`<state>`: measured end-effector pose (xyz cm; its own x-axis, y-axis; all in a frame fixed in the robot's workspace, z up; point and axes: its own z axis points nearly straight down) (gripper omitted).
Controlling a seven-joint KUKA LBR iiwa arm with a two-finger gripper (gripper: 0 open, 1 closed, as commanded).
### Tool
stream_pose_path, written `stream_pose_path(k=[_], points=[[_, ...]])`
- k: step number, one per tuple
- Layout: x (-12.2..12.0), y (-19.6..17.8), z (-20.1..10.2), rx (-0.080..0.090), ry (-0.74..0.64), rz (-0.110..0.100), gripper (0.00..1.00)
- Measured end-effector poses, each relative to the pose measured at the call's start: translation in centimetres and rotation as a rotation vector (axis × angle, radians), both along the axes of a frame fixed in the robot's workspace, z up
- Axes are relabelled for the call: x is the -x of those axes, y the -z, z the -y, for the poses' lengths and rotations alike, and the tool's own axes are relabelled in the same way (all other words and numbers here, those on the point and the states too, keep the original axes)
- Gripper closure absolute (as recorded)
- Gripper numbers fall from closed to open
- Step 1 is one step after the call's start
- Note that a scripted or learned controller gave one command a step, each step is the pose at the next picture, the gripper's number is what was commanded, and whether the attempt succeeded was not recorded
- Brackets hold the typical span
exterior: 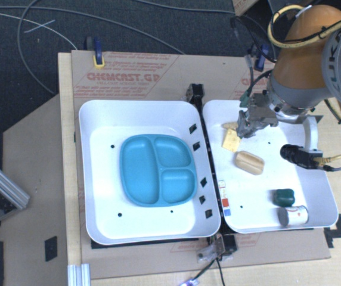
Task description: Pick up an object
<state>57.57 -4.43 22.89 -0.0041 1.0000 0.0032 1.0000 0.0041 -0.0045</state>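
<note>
Firstly, on the left stands the left bin [93, 159], a shallow white tray, and in its middle lies a blue divided plate [157, 169] with three compartments, flat and with its hollows facing up. Along the wall between the two bins runs a dark divider [204, 154] with some small black clips on it. Next comes the right bin [319, 189], which holds several small things. Near its upper left part lies a yellow block [230, 140], a little tilted, and just below it, close but apart, lies a tan oval object [249, 162]. The gripper [245, 127] hangs low over the upper part of this bin, just beside the yellow block at its upper right edge; whether it is apart or together I cannot tell, and whether it touches the block I also cannot tell. Further right and lower lies a dark green object [284, 197], and just beneath it, at the lower rim, a small white cylinder [294, 215] with a grey end. The grey and orange arm [304, 46] comes in from the upper right.
</note>
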Motion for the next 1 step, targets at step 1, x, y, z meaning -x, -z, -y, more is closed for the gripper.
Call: stream_pose_path(k=[1], points=[[1.4,-0.3,-5.46,0.0,-0.002,0.001,1.0]])
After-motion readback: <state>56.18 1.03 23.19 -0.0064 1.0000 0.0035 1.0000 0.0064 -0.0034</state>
